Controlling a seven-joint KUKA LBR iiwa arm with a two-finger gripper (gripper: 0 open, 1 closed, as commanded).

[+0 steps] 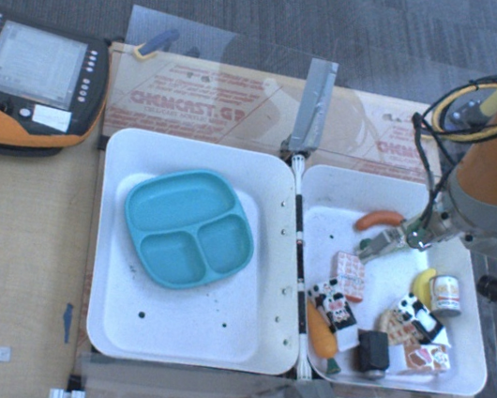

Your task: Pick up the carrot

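Observation:
The carrot point(321, 331) is orange and lies along the left wall of the right bin point(321, 218), near its front corner. A small black-and-white cow-patterned toy point(337, 306) rests against the carrot's upper end. My gripper point(380, 245) hangs low over the back middle of the right bin, slanting towards the left. It is well behind the carrot and just in front of an orange-red sausage point(380, 220). Nothing shows in its grasp.
The right bin also holds a pink box point(347, 276), a black block point(374, 353), a yellow banana point(422, 283), a small can point(446, 295) and several toys at the front right. A blue divided plate point(189, 228) lies in the left bin point(105, 311). A teach pendant point(31, 83) sits far left.

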